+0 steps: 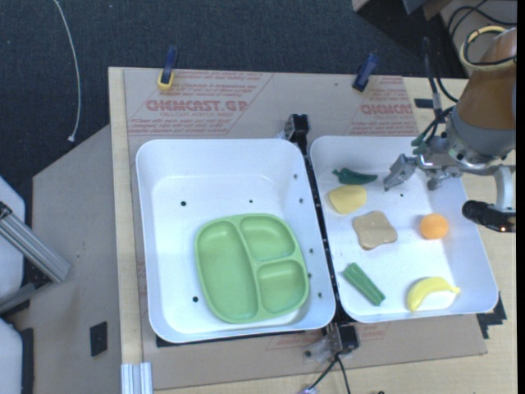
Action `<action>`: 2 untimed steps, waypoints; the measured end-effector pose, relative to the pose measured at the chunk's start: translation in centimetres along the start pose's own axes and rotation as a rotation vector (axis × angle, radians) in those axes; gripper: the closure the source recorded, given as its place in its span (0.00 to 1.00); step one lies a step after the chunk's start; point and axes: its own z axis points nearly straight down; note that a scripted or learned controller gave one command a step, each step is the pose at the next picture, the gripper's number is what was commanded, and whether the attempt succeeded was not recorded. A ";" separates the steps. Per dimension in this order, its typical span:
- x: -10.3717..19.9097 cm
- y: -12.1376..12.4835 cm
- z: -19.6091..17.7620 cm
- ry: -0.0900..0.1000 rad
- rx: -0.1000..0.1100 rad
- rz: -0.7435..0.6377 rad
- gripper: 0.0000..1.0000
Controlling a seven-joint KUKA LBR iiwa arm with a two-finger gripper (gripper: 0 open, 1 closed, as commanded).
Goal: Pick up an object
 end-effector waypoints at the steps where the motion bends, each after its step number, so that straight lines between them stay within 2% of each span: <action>1: 0.7 -0.2 6.2 0.001 0.002 0.000 0.00; 2: 0.7 -0.2 8.1 0.000 0.000 0.000 0.00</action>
